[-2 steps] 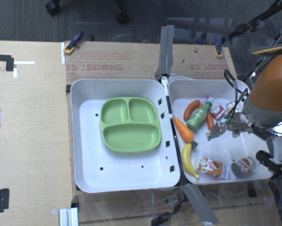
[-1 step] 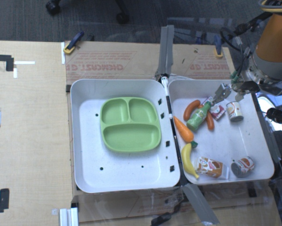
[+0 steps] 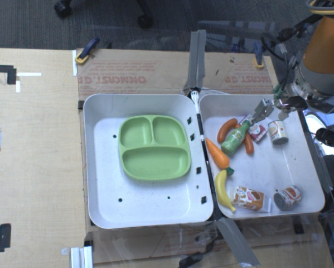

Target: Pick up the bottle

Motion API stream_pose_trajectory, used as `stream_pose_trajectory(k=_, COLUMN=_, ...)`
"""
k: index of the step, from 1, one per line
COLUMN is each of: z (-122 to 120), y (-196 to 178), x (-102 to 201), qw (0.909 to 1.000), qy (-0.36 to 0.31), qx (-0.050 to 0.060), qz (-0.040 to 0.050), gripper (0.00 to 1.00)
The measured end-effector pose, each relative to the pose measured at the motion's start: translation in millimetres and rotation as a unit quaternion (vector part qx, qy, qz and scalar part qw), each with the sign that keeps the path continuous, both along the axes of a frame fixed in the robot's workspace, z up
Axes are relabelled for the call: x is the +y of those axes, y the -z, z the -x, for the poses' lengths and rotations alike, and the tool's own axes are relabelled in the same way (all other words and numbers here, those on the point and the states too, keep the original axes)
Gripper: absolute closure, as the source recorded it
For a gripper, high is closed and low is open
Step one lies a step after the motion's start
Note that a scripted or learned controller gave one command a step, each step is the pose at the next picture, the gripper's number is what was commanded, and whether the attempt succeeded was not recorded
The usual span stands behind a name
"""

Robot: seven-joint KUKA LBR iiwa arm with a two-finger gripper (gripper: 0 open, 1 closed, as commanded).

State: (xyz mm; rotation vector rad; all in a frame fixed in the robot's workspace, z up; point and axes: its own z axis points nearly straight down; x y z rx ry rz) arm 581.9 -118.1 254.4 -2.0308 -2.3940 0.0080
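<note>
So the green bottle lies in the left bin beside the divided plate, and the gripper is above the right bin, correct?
Not quite. In the camera view the green bottle lies in the right bin, among the toy food; the divided plate sits alone in the left bin. The gripper is above the right bin.

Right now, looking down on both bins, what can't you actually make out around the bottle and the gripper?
- Gripper: too small and blurred in the camera view to read its state.
- Green bottle: its label is too small to read, and whether the gripper touches its cap is unclear.
- Red packet: partly covered by the bottle's top.
- Arm: cut off by the right edge.
</note>
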Motion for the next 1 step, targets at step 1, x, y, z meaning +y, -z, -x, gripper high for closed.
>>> stream_pose_trajectory(k=1, z=-33.0, y=138.9, x=3.5, qw=0.9971, qy=0.076, qx=0.000, qz=0.0001, gripper=0.00)
